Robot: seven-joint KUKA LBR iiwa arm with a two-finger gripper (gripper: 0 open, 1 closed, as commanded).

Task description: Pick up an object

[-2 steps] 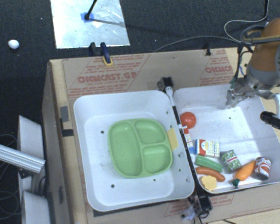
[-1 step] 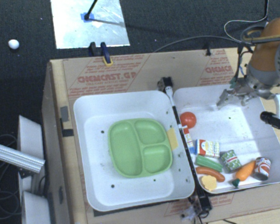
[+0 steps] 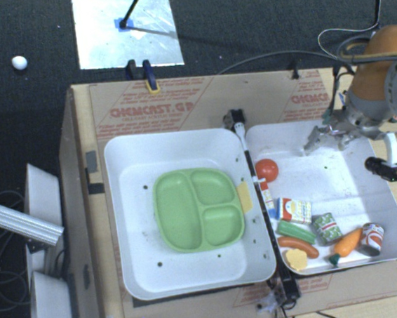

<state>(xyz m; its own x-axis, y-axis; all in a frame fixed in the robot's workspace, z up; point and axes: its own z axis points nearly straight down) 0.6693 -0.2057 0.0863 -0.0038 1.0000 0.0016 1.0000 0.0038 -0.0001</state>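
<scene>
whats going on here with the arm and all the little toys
A grey robot arm reaches in from the right, its pincer over the far end of the right bin, holding nothing. The toy food sits clustered at that bin's near end: a tomato, a carrot, a hot dog. The left bin holds a green divided plate.

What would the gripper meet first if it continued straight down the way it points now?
Probably the bare floor of the right bin near its far edge. The gripper hangs there; the tomato lies apart to the left. Depth is unclear.
</scene>
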